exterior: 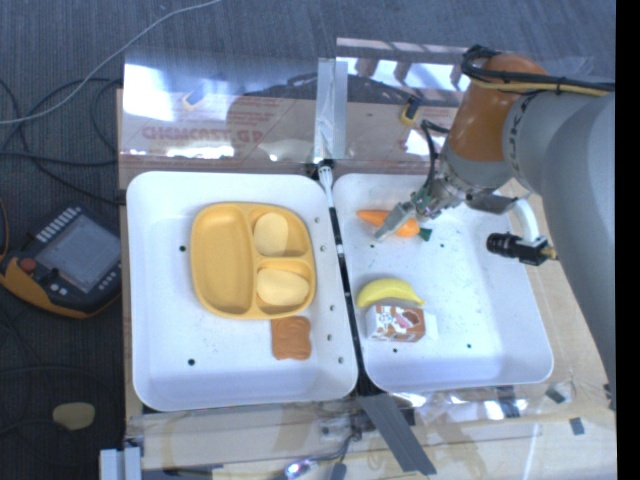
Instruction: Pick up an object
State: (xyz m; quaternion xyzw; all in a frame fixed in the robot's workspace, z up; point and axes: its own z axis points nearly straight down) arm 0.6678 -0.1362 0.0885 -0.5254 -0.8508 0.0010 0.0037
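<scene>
While the gripper [400, 220] is low over the carrot [388, 222], I cannot tell its opening; the carrot may slip sideways if pinched off-centre.

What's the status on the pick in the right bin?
Gripper down in right bin, at the carrot; grasp not confirmed. Banana and snack packet sit nearer the front, apart from it. Nothing blocking.

Bright, soft, glare on plastic sheeting [230, 108]
</scene>
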